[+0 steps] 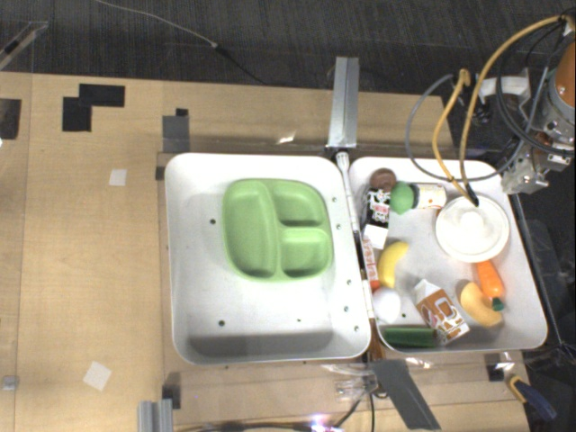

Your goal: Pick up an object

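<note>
Camera view is showing the gripper hanging by the right bin's far corner, clear of the clutter; a banana is lying free near the divider.

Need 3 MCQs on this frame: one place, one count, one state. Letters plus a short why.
1. Where does the green divided tray lie?
A. left bin
B. right bin
C. bare bench

2. How many yellow bananas are in the right bin?
A. none
B. two
C. four

3. How does the juice carton sit?
A. standing upright
B. lying on its side
C. on the white plate

Key: 1 A, it lies in the left bin. 2 B, one banana by the divider, another banana beside the carrot. 3 B, its long face is up, apart from the white plate.
</note>
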You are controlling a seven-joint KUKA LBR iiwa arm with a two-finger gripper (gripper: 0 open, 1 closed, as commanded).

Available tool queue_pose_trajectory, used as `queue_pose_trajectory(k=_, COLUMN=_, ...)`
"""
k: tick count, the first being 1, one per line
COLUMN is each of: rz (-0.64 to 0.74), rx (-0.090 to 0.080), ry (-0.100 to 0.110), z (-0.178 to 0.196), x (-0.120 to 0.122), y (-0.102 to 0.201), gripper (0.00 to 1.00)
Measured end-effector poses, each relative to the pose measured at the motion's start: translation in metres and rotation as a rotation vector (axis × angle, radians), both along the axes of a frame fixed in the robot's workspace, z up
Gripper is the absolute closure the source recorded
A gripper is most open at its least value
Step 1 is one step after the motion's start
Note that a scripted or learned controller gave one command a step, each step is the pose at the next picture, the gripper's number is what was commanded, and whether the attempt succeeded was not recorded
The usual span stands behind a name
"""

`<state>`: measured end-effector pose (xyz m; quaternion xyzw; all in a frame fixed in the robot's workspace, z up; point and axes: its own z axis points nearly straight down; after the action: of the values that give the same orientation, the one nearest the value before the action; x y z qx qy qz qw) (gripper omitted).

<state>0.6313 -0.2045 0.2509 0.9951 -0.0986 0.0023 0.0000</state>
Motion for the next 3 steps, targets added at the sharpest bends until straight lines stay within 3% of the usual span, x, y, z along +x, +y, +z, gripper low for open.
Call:
queue_pose_trajectory(k=1, rz=-0.004, rx=0.0, ry=-0.001, z=0.01, x=0.039, y=0.001, gripper=1.0)
queue_pose_trajectory(k=3, rz=0.001, rx=0.0, ry=0.001, z=0.032, x=0.038, y=0.0, gripper=1.0)
